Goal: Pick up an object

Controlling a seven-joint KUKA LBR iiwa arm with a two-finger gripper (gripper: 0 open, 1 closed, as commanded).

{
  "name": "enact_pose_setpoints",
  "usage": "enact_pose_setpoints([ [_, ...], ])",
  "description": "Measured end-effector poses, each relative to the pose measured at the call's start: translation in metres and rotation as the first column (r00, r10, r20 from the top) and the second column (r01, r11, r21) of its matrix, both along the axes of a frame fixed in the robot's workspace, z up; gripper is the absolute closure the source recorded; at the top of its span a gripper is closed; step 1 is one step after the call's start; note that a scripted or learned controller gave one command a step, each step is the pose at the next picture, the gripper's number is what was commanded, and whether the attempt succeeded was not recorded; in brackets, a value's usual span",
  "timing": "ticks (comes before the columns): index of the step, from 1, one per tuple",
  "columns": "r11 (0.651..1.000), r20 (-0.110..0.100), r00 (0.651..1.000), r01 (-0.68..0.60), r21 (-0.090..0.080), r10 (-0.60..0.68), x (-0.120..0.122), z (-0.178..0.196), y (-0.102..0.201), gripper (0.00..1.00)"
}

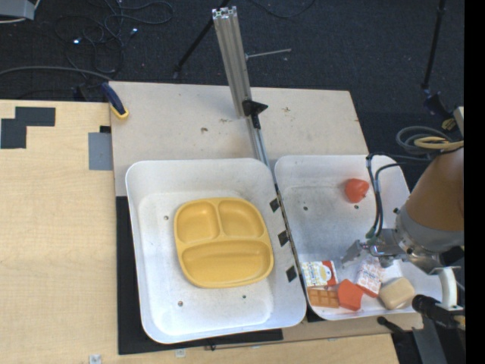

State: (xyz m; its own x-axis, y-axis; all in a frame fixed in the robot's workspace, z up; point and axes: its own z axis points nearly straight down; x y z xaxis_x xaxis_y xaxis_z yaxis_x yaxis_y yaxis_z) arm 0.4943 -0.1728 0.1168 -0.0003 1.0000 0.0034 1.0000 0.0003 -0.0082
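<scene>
Gripper: you see the gripper [362,250] low in the right bin [322,180], reaching in from the right; its fingers stand apart with nothing between them.
Arm: the grey arm with its orange band [441,192] rises behind the gripper and hides the bin's right wall.
Task objects: no one object is named; your nearest candidates lie just in front of the gripper, a small printed packet [370,277] nearly under it and an orange block [350,294] beyond that.
Right bin contents: besides those, a printed carton [318,272] and a waffle-like piece [323,298] sit to the gripper's near left, a beige rounded piece [395,292] to its near right, and a red rounded object [356,189] lies well beyond it.
Left bin contents: the left bin [151,294] holds a yellow divided plate [223,241], well apart from the gripper.
Risk, crowding: the near objects touch or almost touch, so a descent could likely push one aside or pinch two.
Risk, flat packet: it lies flat; the fingers may close over it and miss.
Risk, rim: the cluster sits near the bin's front rim, which a finger could strike.
</scene>
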Motion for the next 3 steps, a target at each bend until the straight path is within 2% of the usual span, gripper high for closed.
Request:
enact_pose_setpoints([
  [1,1.0,0.017,1.0,0.004,-0.012,-0.004,0.003,-0.024,-0.004,0.0],
  [2,1.0,0.026,1.0,0.007,-0.011,-0.007,0.006,-0.01,-0.004,1.0],
  [3,1.0,0.009,1.0,0.005,-0.004,-0.005,0.001,0.037,-0.013,1.0],
])
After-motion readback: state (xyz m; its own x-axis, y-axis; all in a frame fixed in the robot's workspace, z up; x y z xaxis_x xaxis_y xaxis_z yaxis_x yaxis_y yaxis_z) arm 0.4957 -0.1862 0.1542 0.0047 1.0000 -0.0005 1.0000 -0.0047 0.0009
